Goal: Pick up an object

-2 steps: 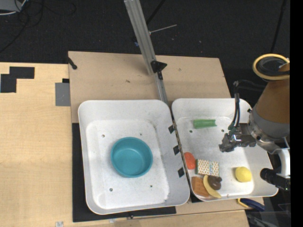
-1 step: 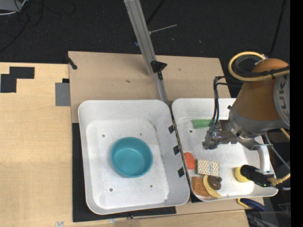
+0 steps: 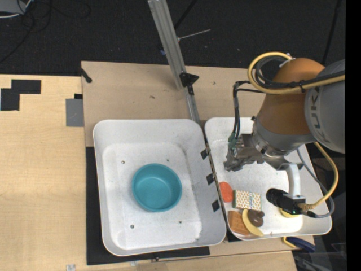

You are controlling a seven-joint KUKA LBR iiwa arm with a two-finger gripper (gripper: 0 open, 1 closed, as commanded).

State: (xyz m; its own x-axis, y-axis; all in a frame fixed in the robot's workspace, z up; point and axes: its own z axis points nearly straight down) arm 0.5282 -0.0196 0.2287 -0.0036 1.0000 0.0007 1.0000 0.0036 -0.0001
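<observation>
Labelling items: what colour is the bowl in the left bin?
Teal blue bowl, clearest in the camera view.

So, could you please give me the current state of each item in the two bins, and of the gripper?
teal bowl: upright, alone in the left bin.
orange object: lying in the right bin, not held.
patterned packet: lying flat.
round brown item: at the near rim.
gripper: above the right bin, grasping nothing visible.

A robotics lab: plywood bench (image 3: 39, 151), aluminium camera mast (image 3: 169, 38), loose cables (image 3: 34, 1) on dark floor.
</observation>
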